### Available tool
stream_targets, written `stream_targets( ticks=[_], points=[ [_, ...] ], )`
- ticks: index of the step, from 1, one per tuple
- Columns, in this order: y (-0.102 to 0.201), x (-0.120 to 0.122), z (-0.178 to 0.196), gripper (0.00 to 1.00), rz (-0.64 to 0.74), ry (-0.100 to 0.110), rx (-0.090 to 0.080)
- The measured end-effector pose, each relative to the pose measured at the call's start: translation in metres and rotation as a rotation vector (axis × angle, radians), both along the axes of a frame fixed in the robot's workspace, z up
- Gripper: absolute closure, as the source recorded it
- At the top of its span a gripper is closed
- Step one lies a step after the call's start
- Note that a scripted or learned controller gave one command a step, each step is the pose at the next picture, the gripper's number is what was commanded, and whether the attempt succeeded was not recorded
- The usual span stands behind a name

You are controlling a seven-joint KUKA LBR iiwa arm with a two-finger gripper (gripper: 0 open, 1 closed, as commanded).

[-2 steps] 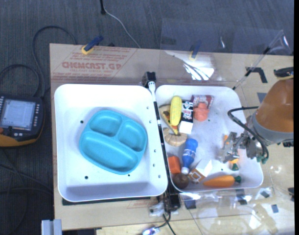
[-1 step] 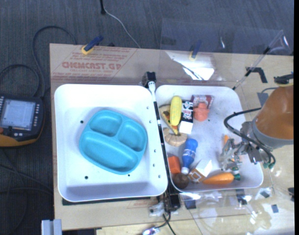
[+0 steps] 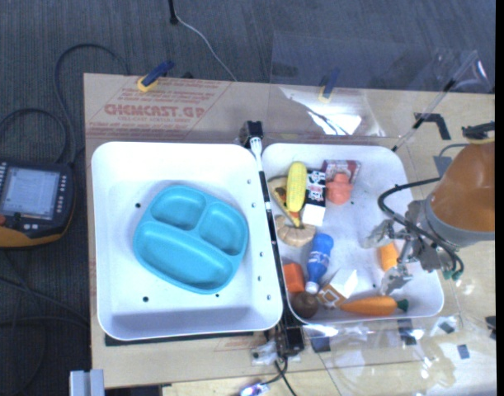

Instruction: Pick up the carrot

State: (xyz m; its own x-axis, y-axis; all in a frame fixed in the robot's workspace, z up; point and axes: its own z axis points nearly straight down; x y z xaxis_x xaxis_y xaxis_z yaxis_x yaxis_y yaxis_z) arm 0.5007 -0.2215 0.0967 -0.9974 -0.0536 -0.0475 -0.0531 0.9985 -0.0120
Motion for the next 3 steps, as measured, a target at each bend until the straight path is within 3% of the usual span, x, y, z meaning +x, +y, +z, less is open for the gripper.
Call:
stream_targets(
  ticks=[1, 2, 3],
  points=[
    [0.001, -0.003, 0.008, 1.00, 0.004, 0.015, 0.001],
    [0.001, -0.003, 0.007, 0.00, 0.004, 0.017, 0.002],
    [-0.002, 0.012, -0.006, 0.00, -0.318, 0.037, 0.016]
  ],
)
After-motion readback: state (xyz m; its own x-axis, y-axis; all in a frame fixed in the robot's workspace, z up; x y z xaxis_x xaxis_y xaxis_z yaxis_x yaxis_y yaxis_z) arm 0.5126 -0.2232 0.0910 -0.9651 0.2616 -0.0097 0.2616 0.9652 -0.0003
